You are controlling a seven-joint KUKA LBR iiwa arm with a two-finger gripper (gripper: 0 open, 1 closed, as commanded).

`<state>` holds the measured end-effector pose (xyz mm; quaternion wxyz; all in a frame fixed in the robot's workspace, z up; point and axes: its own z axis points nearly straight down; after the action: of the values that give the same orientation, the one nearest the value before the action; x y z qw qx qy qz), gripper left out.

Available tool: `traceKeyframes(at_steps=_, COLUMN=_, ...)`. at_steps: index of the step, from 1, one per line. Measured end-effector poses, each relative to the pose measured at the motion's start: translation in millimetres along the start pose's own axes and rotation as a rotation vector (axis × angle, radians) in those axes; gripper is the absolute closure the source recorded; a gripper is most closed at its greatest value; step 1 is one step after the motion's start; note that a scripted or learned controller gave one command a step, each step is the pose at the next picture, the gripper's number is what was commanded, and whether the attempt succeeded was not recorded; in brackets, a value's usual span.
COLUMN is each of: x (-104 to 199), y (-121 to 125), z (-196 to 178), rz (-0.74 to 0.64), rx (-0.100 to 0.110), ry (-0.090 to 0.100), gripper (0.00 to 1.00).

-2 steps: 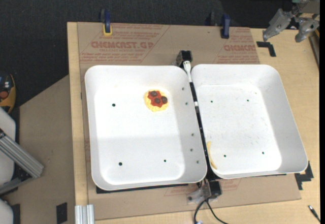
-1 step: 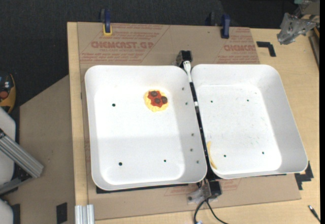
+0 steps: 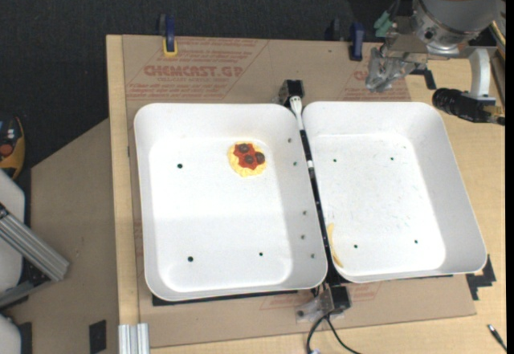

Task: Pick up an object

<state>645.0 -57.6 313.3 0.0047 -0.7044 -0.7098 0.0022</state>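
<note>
a: yellow toy (image 3: 248, 160) with red and dark bits sits in my left bin (image 3: 161, 184), upper middle, untouched. pale scrap (image 3: 332, 244) lies at the near-left edge of the right bin (image 3: 450, 184).

b: and you?

a: my gripper (image 3: 385, 75) hangs past the right bin's far rim, over the cardboard (image 3: 201, 63). nothing between the fingers; can't tell their gap.

b: progress?

a: none. reach, descent, grasp and lift all remain, i'd say.

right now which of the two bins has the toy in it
The left bin: a small yellow toy with red and dark spots lies near its far edge. The right bin sits closer to the hand.
</note>
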Motion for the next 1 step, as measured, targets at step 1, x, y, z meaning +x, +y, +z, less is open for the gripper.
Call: traceKeyframes(at_steps=1, x=36.3, y=22.6, z=61.2, rz=0.004, rx=-0.005, ry=-0.002, gripper=1.0)
